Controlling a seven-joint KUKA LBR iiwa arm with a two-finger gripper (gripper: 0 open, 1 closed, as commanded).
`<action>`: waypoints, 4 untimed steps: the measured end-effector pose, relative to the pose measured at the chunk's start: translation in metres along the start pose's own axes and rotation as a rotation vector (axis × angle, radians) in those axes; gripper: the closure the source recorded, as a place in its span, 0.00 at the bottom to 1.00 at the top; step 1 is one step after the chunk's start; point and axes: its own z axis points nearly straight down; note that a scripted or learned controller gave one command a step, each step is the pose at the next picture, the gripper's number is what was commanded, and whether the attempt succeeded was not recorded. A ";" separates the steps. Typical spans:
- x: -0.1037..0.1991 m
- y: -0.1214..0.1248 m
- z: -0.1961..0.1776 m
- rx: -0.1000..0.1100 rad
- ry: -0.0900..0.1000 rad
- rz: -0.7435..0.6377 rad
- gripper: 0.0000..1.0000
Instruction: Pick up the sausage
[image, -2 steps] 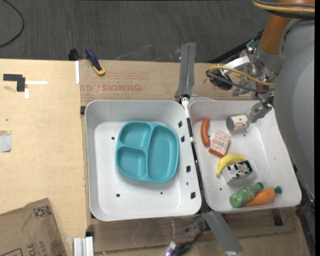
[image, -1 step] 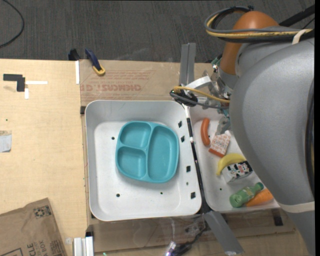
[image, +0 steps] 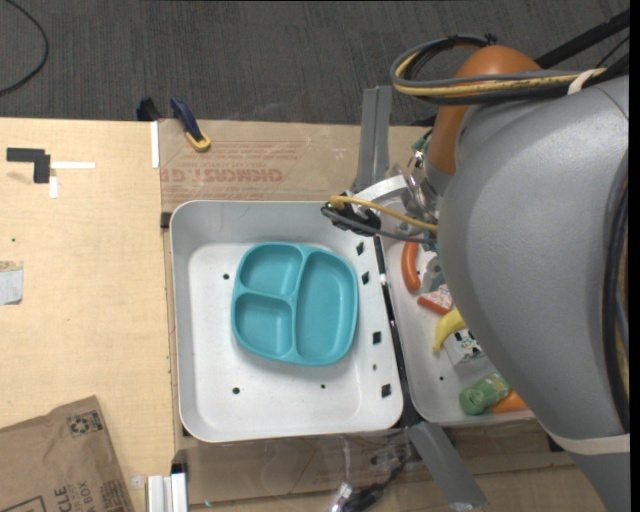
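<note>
gripper: tucked somewhere under the big grey arm (image: 545, 260) at the right of the frame, over the right bin. Can't tell what state it's in from here, so not guessing.

arm: huge in this view, orange band (image: 480, 85) up top right, cables (image: 385, 212) trailing off toward the middle. It covers most of the right bin (image: 425, 395).

sausage: my best bet is the curved orange-red piece (image: 410, 268) lying along the left side of the right bin, just right of the wall between the bins, middle-right of the frame. Its top end runs under the cables.

how it'll handle: looks like a toy food piece, so I'd judge light, smooth, probably a bit slippery and rounded. Likely to roll or squirt out if pinched near a tip.

where to grab: across the middle of its length, fingers closing on the narrow width, not end to end. The bin wall sits close on its left, so finger room on that side looks tight.

neighbours: a small red and white bit (image: 436, 300), a yellow banana-ish piece (image: 447, 329) and a green thing (image: 482, 394) further down the same bin. Near but apart from the sausage, as far as I can see.

left bin: left bin (image: 200, 400) holds a teal divided plate (image: 296, 303), centre of frame, nothing to do with this pick.
</note>
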 end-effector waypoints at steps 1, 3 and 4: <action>0.010 0.080 0.000 -0.002 -0.001 -0.002 0.00; 0.017 0.136 0.100 0.000 -0.001 -0.109 0.00; 0.016 0.131 0.100 0.002 0.000 -0.004 0.00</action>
